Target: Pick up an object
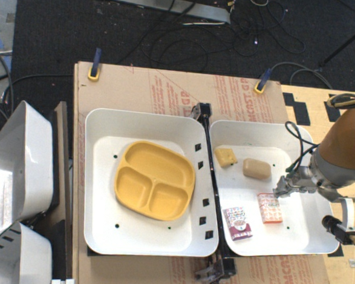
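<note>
The right bin [298, 235] holds a pale yellow block [225, 157], a tan rounded lump [257, 169], a red and white packet [270, 208] and a purple and white packet [237, 223]. The left bin [96, 224] holds a yellow divided plate [154, 180]. My gripper [283, 189] hangs over the right bin, just above and to the right of the red and white packet, right of the tan lump. The arm's orange band [345, 141] and grey wrist hide the bin's right side.
Both bins sit on a cardboard sheet [169, 89] held by two blue and yellow clamps [95, 66] at the back. White containers [15, 163] stand off the bench at the left. Cables cross the dark floor behind.
</note>
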`<act>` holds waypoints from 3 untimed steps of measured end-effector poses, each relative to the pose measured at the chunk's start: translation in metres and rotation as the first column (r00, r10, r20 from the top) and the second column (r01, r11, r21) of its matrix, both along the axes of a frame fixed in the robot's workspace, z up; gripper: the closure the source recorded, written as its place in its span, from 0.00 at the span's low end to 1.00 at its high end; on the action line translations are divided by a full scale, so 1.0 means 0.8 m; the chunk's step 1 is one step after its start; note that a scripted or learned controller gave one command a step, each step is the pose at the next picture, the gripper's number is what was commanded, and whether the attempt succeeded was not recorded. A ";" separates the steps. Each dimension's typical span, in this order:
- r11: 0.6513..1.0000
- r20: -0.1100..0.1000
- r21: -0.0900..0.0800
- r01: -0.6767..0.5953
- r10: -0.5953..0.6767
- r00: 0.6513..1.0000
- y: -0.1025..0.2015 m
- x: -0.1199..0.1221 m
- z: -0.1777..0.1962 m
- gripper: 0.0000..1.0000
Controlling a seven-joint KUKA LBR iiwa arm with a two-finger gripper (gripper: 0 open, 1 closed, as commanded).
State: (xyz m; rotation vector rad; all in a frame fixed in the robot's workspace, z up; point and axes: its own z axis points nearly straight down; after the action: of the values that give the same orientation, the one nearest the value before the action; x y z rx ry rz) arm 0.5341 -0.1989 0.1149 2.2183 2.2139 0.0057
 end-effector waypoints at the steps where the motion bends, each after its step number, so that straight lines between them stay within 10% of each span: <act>1: 1.000 -0.002 0.000 -0.004 0.004 1.000 -0.008 0.001 0.078 1.00; 3: 1.000 -0.008 0.002 -0.004 0.004 1.000 -0.008 0.003 0.130 1.00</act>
State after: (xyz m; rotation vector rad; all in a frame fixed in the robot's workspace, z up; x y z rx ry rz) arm 0.5364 -0.2052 0.2185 2.2186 2.2240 -0.0014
